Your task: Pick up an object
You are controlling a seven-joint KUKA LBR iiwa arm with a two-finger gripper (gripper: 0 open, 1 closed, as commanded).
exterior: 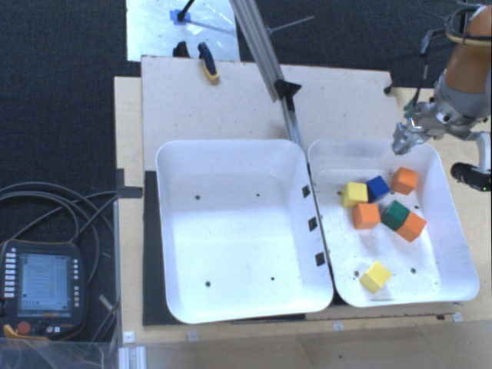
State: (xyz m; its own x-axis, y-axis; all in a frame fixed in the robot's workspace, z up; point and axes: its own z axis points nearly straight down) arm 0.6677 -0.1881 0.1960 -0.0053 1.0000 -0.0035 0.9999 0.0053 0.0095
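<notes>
Gripper [405,138] hangs over the right bin's [453,206] top edge, can't tell its state; nearest block is an orange cube [404,180].

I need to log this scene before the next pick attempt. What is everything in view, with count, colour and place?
bins: 2, white, side by side on the bench
orange blocks: 3, orange, right bin, one at its far side, two in the cluster
yellow blocks: 2, yellow, right bin, one in the cluster, one alone nearer the front edge
blue block: 1, blue, right bin, between a yellow and an orange block
green block: 1, green, right bin, against an orange block
teach pendant: 1, dark grey with a lit screen, left of the bins, cables attached
clamp: 1, blue and yellow, far edge of the bench
metal rail: 1, silver, slanting in from above
arm: 1, grey with orange band, right
tool: 1, grey, above the right bin's far corner
</notes>
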